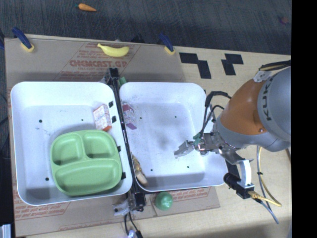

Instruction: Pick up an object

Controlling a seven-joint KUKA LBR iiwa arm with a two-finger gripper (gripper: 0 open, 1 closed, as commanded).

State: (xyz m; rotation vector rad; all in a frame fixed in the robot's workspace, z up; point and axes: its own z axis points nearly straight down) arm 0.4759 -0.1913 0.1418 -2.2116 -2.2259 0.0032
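Reaching from the right, the gripper (182, 149) hangs over the right bin (163, 90).

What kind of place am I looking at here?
Probably a robotics test bench in a lab: a grey and orange robot arm reaches over two white bins, with a toy-like green tray and banana as practice objects.

Robot lab, clamped cardboard bench (148, 58), two white bins (20, 133), grey carpet (148, 9), industrial arm (257, 118)

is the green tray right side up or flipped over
Right side up: the green tray in the left bin shows its three recessed compartments facing the camera, lying flat on the bin floor.
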